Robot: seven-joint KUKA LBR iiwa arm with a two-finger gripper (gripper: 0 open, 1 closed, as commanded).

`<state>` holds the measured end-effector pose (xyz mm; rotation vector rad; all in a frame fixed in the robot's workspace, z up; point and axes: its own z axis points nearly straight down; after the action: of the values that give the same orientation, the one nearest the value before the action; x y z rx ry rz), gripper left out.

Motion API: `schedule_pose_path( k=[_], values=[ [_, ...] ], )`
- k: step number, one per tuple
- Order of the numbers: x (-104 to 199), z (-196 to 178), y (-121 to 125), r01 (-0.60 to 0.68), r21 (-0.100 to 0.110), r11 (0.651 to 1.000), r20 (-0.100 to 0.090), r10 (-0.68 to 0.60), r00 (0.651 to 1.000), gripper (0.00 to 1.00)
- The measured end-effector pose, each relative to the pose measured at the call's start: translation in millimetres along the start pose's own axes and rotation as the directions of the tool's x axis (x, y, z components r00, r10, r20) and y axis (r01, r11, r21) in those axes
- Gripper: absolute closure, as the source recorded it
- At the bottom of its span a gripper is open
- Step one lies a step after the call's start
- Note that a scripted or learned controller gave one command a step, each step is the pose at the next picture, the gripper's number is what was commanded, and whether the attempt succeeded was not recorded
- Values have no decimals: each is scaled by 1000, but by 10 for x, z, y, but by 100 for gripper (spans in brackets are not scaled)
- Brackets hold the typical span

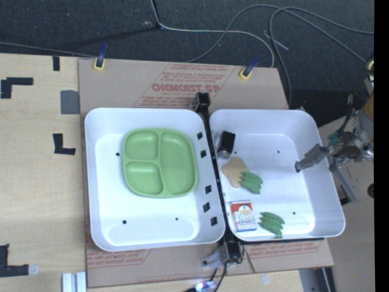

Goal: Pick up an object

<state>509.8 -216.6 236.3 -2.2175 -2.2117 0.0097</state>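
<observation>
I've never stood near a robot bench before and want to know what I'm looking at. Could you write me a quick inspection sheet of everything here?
Surface: brown board on a pale wooden bench, bearing two shallow white bins, left bin and right bin, side by side.
Job's things: in the right bin, a small black block, a tan flat piece touching a green leafy toy, a red-and-white small box beside a second green leafy toy.
Clutter: light green divided plate in the left bin.
Grippers: the gripper hangs at the right bin's right edge, holding nothing I can see.
Cables: thin grey cables over the dark floor behind.
Surroundings: yellow clamps on the board's far edge.
</observation>
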Motion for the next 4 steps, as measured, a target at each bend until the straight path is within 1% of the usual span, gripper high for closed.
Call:
schedule_pose_path(
  k=[1,3,4],
  values=[
    [2,-51,23,3,-10,1000,3,-3,1000,0],
    [104,857,97,4,-5,1000,1,-4,1000,0],
    [183,1321,67,4,-5,1000,1,-4,1000,0]
  ],
)
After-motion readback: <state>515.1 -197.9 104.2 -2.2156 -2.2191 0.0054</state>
